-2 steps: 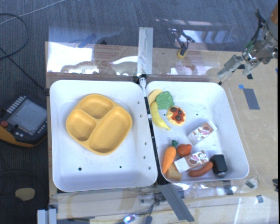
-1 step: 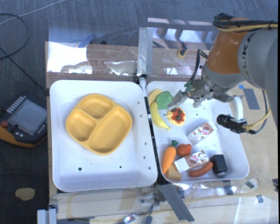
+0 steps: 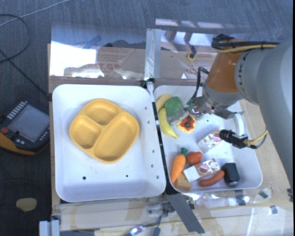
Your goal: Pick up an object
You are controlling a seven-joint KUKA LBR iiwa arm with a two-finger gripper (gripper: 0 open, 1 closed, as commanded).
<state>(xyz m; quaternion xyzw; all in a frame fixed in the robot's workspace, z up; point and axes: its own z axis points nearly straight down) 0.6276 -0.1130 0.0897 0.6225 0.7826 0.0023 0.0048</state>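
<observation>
Dark carpet surrounds the bench point(image 3: 278, 178) with its two white bins. In the right bin point(image 3: 250, 178), nearest the camera and well below the tool point(image 3: 195, 107), lie a sausage point(image 3: 211, 178), a carrot point(image 3: 177, 167) and a black block point(image 3: 231, 173). The tool hangs low at the bin's far end, just beside a green toy point(image 3: 173, 105) and a banana point(image 3: 163, 118); whether it is wide or narrow I cannot tell. Nothing looks lifted, so this seems the reach; next it likely must settle over one toy.

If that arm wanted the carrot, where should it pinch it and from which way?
Probably across the carrot's thick orange middle, coming straight down from above. It lies flat and slanted in the right bin, its green top toward the far end, and its long sides offer a narrow width for two fingers. The bin's left wall and a small white box crowd it, so a side approach looks awkward.
</observation>
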